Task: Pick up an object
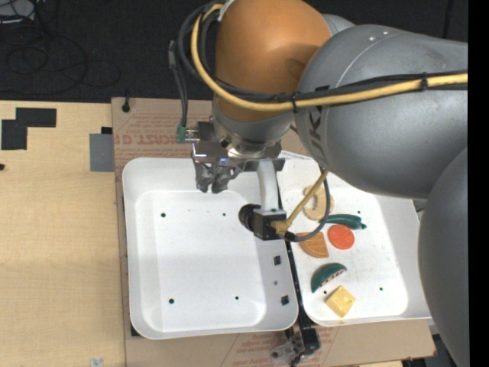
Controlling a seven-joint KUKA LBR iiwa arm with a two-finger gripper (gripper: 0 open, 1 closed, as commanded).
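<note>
My gripper (214, 178) hangs over the far edge of the left bin (141, 228), under the orange wrist band, and I see nothing held in it. The objects all lie in the right bin (393, 281). They are a tan looped piece (319, 197), a dark green curved piece (345, 221), a red-orange disc (341, 238), a brown wedge (313, 246), a green melon-like slice (328, 274) and a yellow block (340, 301). The gripper is well to the left of them, across the divider between the bins.
The arm's big grey link covers the far right part of the right bin. A cardboard sheet (153, 132) lies under the bins, with wooden bench (53, 228) to the left. A black clamp (302, 342) sits at the bins' near edge.
</note>
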